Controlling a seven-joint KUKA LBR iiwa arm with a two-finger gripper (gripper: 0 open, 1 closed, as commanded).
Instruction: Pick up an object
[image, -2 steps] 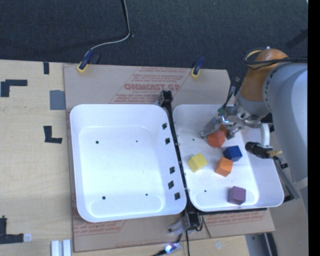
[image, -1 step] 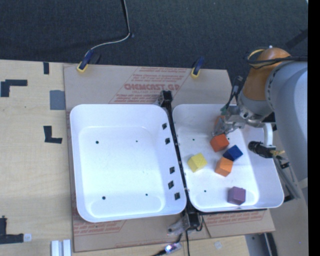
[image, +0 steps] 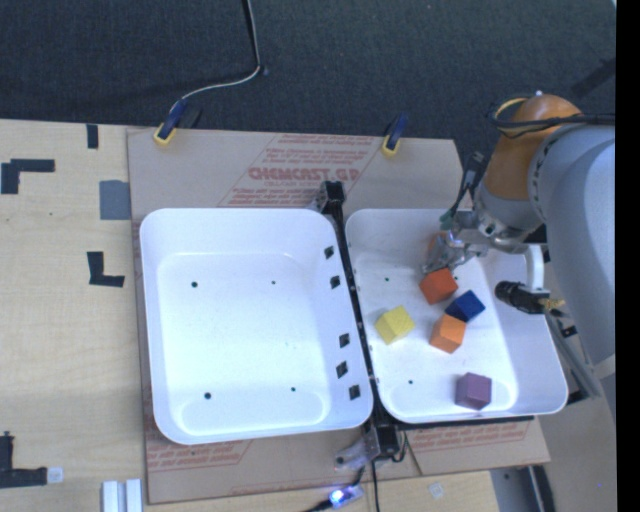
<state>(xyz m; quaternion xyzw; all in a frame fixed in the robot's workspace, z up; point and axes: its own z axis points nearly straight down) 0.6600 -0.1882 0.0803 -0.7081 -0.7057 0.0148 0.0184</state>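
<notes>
- Right now my pincer (image: 447, 252) hangs low over the far part of the right bin (image: 520, 400), and its tip sits just above the red-orange block (image: 438, 286).
- How my pincer stands, wide or narrow, I cannot tell from this slanted view; the tip is too small and cluttered to read.
- Nothing visibly sits in my grip, so I judge the pick not yet made.
- That red-orange block looks like my likeliest target, resting on the bin floor and touching or nearly touching the blue block (image: 465, 305) beside it.
- An orange block (image: 448, 333) lies just nearer the camera, a yellow block (image: 395, 324) sits toward the divider, and a purple block (image: 473, 390) stays well apart near the front rim.
- Left of the divider is the left bin (image: 160, 300), on the same desk (image: 60, 330).
- Still to do, by my reckoning: settle onto one block, close on it, and lift it clear.
</notes>
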